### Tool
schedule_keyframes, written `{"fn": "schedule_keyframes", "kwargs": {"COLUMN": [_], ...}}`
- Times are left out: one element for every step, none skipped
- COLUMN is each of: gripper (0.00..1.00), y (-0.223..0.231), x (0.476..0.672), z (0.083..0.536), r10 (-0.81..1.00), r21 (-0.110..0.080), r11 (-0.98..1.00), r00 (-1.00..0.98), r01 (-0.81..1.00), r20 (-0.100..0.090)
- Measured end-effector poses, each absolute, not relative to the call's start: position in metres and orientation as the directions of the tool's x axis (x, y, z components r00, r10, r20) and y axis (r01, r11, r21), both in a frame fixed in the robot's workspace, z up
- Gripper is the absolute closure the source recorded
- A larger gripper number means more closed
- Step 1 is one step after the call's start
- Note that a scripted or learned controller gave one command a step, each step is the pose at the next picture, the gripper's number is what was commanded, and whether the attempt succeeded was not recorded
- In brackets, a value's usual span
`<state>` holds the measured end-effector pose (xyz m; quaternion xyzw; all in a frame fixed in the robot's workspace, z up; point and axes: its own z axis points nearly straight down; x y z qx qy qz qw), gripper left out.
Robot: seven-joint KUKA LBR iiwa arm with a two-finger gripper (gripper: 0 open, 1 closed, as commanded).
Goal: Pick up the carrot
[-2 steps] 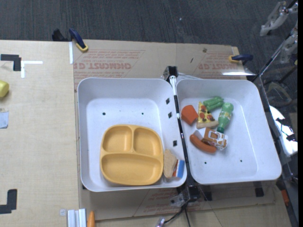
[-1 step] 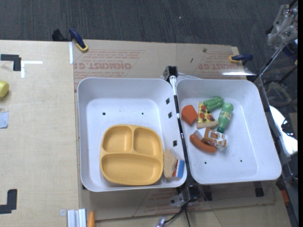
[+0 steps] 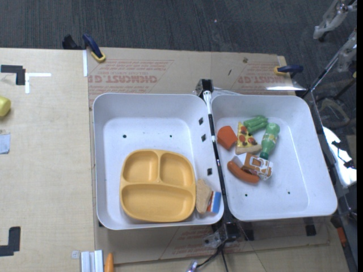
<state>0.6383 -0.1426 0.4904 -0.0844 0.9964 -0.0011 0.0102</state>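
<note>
Two white bins on the worktop [image 3: 45, 180], toy food clustered in the right one.

The carrot [image 3: 227, 136], a stubby orange piece, lies in the right bin [image 3: 295, 191] near its left wall, just beside a pizza slice [image 3: 245, 140]; a green vegetable [image 3: 254, 122] sits above the slice and a green bottle [image 3: 269, 139] lies to its right; below them a reddish sausage [image 3: 243, 173] touches a small printed carton [image 3: 259, 165]; the left bin [image 3: 108, 152] holds a yellow divided plate [image 3: 157, 186], with a bread slice [image 3: 203, 197] and a blue piece [image 3: 215, 202] tucked against the plate's right edge; a yellow object [image 3: 3, 106] rests at the worktop's far left; the tool's state cannot be told.
</note>
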Motion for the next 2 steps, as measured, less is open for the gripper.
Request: {"fn": "schedule_keyframes", "kwargs": {"gripper": [1.00,0.00], "y": [-0.1428,-0.1427], "x": [0.6402,0.6403], "z": [0.5000,0.5000], "r10": [-0.168,-0.168], "r21": [-0.006,-0.006], "r11": [0.986,0.986], "r00": [-0.985,-0.985], "r01": [-0.168,-0.168], "r20": [-0.027,-0.027]}}
